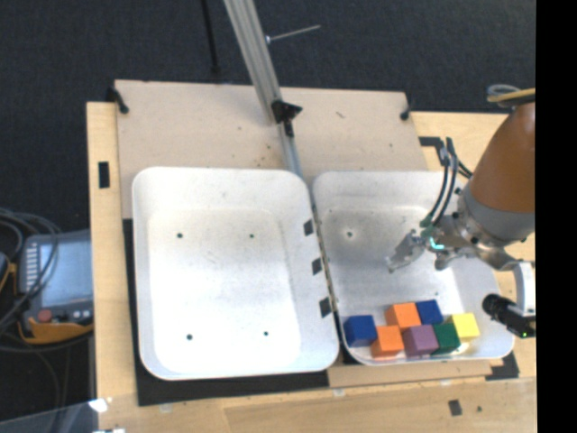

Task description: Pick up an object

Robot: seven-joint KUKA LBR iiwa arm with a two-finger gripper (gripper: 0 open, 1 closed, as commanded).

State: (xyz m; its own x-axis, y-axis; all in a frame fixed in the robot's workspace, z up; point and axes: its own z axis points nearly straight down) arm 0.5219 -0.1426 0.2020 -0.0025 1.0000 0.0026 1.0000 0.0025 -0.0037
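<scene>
1. Low in the frame's right half, a cluster of small coloured cubes sits packed against the near wall of the right bin point(379, 192): a blue cube point(360, 329) at the cluster's left, an orange cube point(389, 340) and a purple cube point(419, 340) in the front row, a green cube point(446, 336) and a yellow cube point(465, 326) toward the right, and behind them a second orange cube point(406, 315) and a second blue cube point(429, 311). The cubes touch or nearly touch one another.

2. Just above the cluster, the gripper point(416, 249) hangs over the bin's bare floor, pointing toward the frame's left, apart from the cubes. Nothing shows between its fingers; how wide they stand cannot be told.

3. The arm's orange band point(507, 165) fills the right edge, with dark cables point(444, 183) looping down to the wrist.

4. At centre left lies the left bin point(225, 183), its speckled floor bare, touching the right bin along a seam with black clips point(317, 266).

5. Farther up, an aluminium rail point(257, 52) slants from the top edge down to the bins' junction.

6. At the far left edge, a handheld control pendant point(54, 278) rests beside the bench.
</scene>
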